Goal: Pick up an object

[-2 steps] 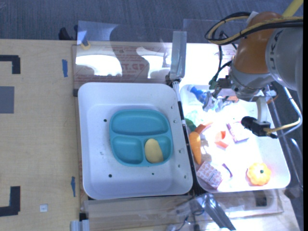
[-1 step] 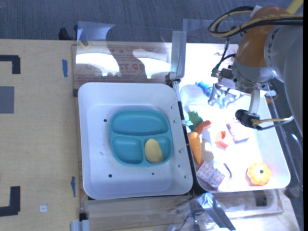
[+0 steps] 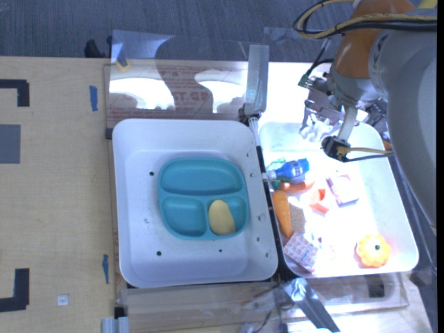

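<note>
Grey arm's gripper hovers above right bin, fingers apart, holding nothing. Blue-capped bottle lies just below-left of gripper, beside carrot. You: centre over bottle, descend straight, avoid bin wall.

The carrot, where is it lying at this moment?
The carrot lies in the right bin, along its left wall, just below the blue bottle and above the red-and-white packet.

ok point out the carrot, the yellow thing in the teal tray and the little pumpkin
carrot (image 3: 282, 214), camera view, middle of its orange body
yellow thing (image 3: 221, 217), camera view, its centre
teal tray (image 3: 201, 176), camera view, bare top compartment
pumpkin (image 3: 371, 251), camera view, its top
</note>
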You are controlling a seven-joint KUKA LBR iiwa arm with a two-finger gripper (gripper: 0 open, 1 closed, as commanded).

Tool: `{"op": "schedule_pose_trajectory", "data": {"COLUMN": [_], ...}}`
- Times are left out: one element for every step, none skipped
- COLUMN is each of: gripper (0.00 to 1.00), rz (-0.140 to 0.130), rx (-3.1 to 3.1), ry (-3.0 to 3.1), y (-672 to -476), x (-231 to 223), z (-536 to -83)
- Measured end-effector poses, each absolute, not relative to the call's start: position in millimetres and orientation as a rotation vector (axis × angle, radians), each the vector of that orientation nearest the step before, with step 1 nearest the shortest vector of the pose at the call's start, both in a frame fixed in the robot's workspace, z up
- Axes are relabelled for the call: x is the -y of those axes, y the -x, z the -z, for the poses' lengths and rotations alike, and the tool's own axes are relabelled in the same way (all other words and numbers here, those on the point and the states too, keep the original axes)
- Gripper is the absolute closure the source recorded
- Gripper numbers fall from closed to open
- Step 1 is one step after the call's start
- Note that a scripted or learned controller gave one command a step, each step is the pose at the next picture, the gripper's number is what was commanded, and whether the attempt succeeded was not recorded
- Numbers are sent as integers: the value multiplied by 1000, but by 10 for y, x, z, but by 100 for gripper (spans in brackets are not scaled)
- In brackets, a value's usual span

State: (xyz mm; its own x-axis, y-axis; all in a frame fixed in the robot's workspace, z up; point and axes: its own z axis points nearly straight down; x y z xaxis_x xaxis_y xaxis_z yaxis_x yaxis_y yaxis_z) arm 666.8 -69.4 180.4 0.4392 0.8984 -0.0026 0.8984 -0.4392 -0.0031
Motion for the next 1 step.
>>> {"op": "schedule_pose_trajectory", "data": {"gripper": [100], "rz": [-16], "rx": [719], "ry": [3054], "y": [-6327], "x": [606], "z": [-1800]}}
